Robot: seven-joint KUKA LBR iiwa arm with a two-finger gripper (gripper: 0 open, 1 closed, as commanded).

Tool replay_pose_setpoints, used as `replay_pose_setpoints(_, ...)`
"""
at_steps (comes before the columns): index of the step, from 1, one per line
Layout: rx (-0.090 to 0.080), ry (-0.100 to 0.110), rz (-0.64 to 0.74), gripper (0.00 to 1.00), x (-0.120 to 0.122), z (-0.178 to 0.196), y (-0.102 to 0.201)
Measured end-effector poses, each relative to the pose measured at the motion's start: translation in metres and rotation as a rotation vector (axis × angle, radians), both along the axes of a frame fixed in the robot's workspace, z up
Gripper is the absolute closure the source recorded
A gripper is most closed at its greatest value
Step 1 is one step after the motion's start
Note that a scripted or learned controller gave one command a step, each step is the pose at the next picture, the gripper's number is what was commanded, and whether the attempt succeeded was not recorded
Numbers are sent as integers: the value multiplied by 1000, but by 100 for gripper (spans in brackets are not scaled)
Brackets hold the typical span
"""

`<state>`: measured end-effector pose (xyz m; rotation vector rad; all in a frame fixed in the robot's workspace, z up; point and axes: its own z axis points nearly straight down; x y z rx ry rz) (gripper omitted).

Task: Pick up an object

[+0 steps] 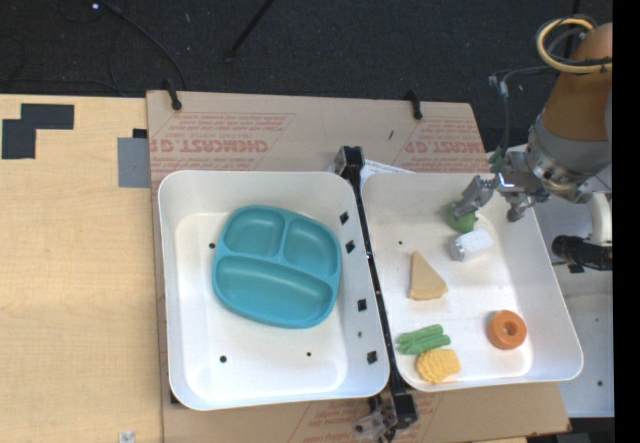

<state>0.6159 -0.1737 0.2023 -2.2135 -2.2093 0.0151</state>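
My gripper (pixel 492 207) hangs over the far right part of the right bin (pixel 548 261), open, with nothing between its fingers. Its left fingertip (pixel 468 201) sits just above a small green object (pixel 462 222). A white and grey cylinder (pixel 470 245) lies just in front of that. A tan wedge (pixel 427 278) rests near the middle of the bin. Toward the front right is an orange ring (pixel 508 329). A green bean pod (pixel 422 339) and a yellow corn piece (pixel 437 365) lie at the front.
The left bin (pixel 190 341) holds a teal divided plate (pixel 277 265). A black divider (pixel 362 261) runs between the bins. Cardboard (pixel 260 136) lies under and behind both. The arm's orange band (pixel 580 96) rises at the right.
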Motion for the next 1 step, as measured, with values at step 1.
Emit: replay_pose_setpoints(1, -2, -14, 2, 0, 3, 9, 0)
